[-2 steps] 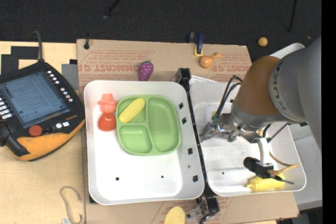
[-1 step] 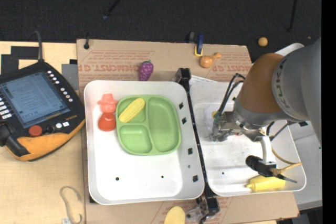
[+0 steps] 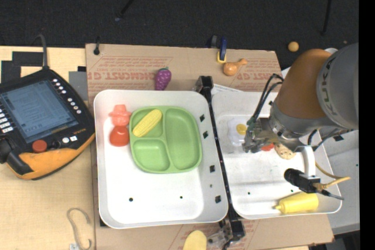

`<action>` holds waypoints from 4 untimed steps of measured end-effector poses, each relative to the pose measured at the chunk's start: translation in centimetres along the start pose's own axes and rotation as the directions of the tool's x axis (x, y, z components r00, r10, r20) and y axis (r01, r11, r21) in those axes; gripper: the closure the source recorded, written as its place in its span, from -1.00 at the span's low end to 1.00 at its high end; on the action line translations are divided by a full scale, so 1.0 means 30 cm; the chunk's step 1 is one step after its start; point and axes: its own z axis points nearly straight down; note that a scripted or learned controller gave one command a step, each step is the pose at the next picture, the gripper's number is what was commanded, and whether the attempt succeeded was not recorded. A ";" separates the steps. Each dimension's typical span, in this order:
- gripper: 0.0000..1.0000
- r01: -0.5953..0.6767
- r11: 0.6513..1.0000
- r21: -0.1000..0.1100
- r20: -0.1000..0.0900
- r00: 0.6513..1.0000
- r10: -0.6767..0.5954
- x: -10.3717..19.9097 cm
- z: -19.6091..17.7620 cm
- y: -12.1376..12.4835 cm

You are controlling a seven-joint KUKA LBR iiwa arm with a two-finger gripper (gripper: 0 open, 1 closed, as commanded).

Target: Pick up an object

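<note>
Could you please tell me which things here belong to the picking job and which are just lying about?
In play, in the bins: gripper, yellow bottle, small yellow piece, corn, green plate, red toy.
Lying about, outside the bins: teach pendant, purple grapes, orange gourd, orange ball.

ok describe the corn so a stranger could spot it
Look in the left bin, at the green plate. The corn lies in its top-left compartment, the only yellow thing in that bin, beside a red toy.
</note>
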 end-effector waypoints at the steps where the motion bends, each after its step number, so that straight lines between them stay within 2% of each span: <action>1: 1.00 0.009 1.000 -0.003 0.000 1.000 -0.009 -0.006 -0.208 -0.012; 2: 1.00 0.008 1.000 0.000 0.000 1.000 -0.008 -0.010 -0.294 -0.012; 3: 1.00 0.012 1.000 0.000 -0.001 1.000 -0.012 0.127 -0.287 0.083; 4: 1.00 0.010 1.000 0.001 -0.001 1.000 -0.010 0.206 -0.314 0.100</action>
